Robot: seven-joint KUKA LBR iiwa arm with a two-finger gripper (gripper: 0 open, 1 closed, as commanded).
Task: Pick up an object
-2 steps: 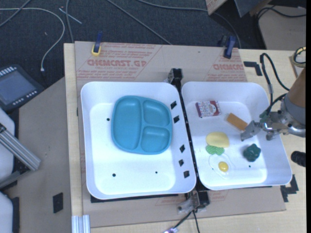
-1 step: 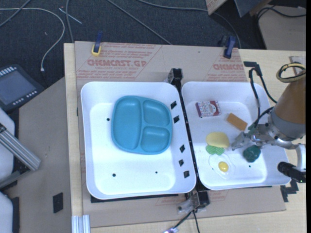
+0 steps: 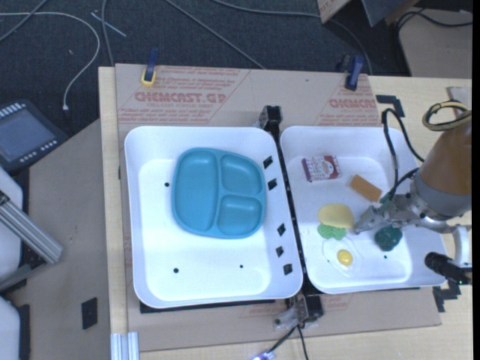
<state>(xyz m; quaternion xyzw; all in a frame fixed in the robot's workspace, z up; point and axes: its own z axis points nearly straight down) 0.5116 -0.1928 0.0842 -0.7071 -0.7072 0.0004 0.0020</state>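
In the right bin [image 3: 375,280] lie several small things: a maroon and white packet [image 3: 320,168], a tan block [image 3: 366,187], a yellow piece on a green leaf [image 3: 334,217], a toy fried egg [image 3: 343,258] and a dark green lump [image 3: 388,238]. My gripper [image 3: 370,220] reaches in from the right and sits low over the bin, between the tan block and the dark green lump. Its tip lies just right of the yellow piece. The green lump lies right below the gripper body, and I see nothing clearly held.
The left bin [image 3: 150,201] holds a blue divided plate [image 3: 219,193]. A black divider with clips [image 3: 279,193] runs between the bins. The arm's orange band [image 3: 450,163] hangs over the right bin's right rim. Cables lie on the floor behind the bench.
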